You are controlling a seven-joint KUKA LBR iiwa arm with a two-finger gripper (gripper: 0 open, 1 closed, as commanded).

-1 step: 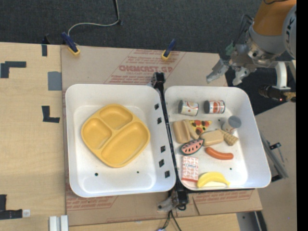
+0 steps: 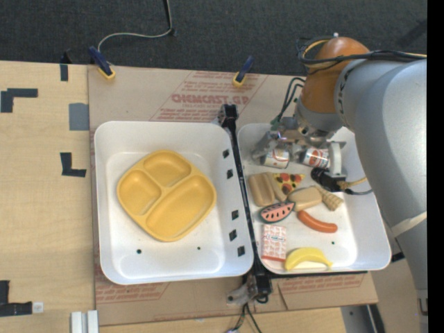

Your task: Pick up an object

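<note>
From my remote seat I see even, bright overhead light with soft shadows. The white bins [image 2: 111, 186] nearly wash out. The grey arm [image 2: 388, 116] shows a broad pale sheen. The picture is slightly soft and grainy throughout.

2 smooth white plastic bins [image 2: 111, 207] sit on printed brown cardboard [image 2: 201, 99] over a pale wood-grain bench [image 2: 35, 207]. A glossy yellow plastic divided plate [image 2: 166, 194] catches the light. Nearby toy foods look like smooth moulded plastic: a banana [image 2: 308, 259], a sausage [image 2: 317, 221]. The arm [image 2: 388, 130] shows matt grey casing with a shiny orange band [image 2: 331, 75].
</note>
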